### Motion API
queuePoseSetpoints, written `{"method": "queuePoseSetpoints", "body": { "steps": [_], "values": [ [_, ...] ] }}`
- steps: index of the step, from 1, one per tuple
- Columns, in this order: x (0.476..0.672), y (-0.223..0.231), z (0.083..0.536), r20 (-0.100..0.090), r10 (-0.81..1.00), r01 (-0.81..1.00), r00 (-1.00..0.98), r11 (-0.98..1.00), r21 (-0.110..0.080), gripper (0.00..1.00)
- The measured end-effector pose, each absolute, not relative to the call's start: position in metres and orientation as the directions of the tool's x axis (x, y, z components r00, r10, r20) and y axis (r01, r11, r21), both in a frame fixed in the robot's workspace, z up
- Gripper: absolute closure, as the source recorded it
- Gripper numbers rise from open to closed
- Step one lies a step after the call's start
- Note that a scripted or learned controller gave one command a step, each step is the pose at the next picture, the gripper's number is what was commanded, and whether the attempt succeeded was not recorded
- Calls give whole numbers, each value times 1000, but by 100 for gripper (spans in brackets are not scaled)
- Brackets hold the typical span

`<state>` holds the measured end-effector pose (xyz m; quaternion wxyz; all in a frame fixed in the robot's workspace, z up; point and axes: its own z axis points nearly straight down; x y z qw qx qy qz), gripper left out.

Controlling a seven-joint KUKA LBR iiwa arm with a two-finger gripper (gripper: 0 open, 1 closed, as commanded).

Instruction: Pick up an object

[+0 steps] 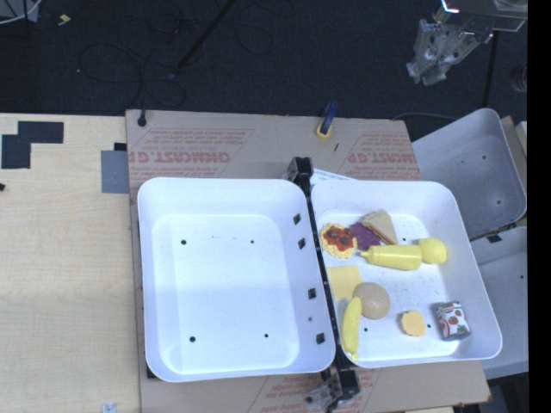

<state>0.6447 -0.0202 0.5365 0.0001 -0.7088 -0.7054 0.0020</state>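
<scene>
My gripper (428,65) hangs at the top right of the camera view, high above the bench and well back from the bins. The right bin (465,231) holds several toy foods: a yellow bottle-shaped piece (405,255), a pizza slice (339,240), a tan wedge (380,225), a purple piece (368,237), a yellow cheese square (344,280), a beige round (372,300), a banana (351,325), a small orange round (413,323) and a small red-and-white carton (452,321). Nothing shows between the fingers.
The left bin (155,231) sits beside the right one on a cardboard sheet (224,149). A blue and yellow clip (325,120) stands at the cardboard's back edge. A grey metal panel (478,166) lies to the right of the bins.
</scene>
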Motion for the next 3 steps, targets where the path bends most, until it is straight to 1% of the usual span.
{"method": "queuePoseSetpoints", "body": {
  "steps": [1,2,3],
  "values": [
    [642,-193,531,-6,1000,1000,14,-14,-6,100],
    [644,-204,538,-2,1000,1000,1,-1,-2,100],
    [645,-52,538,5,1000,1000,-17,17,-3,100]
  ]
}}
